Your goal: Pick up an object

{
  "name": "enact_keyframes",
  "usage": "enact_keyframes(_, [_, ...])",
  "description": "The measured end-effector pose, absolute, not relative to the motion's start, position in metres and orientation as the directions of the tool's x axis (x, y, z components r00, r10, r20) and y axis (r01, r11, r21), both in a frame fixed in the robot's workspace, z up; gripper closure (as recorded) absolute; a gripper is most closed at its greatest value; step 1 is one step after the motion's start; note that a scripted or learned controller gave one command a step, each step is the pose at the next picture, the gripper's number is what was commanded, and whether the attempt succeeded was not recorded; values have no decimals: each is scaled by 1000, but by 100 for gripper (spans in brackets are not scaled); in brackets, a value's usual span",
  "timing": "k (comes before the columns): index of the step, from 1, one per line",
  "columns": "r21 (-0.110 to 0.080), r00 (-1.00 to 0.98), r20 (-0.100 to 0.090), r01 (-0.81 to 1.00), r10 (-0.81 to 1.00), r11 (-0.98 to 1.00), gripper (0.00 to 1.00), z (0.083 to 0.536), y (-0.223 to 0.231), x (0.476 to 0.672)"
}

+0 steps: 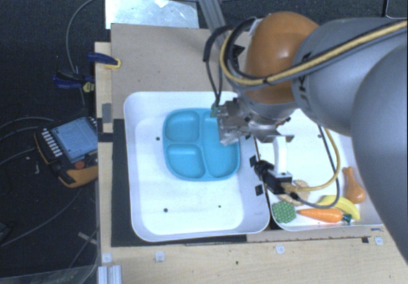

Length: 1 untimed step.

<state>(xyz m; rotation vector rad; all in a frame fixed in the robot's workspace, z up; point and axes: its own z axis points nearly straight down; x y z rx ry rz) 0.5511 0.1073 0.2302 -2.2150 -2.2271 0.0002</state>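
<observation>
Well, my arm (331,66) crowds both bins, nothing picked yet.
Its hand (231,128) hangs over the blue tray (194,146) in the left bin (185,216); grip unreadable. Risk: it snags the tray's rim while the carrot (320,215) and banana (339,204) lie near the cables.

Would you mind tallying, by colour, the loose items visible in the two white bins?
Blue: 1, the blue plastic divided plate in the left bin.
Orange: 1, the orange toy carrot.
Yellow: 1, the yellow toy banana.
Green: 1, the green dotted round toy.
Brown: 1, the brown pear-shaped toy.
Total: 5. The arm hides much of the right bin.
</observation>
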Motion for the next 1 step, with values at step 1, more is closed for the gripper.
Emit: enact_keyframes(1, [0,-4,1,1000,1000,4,0,230,108,551])
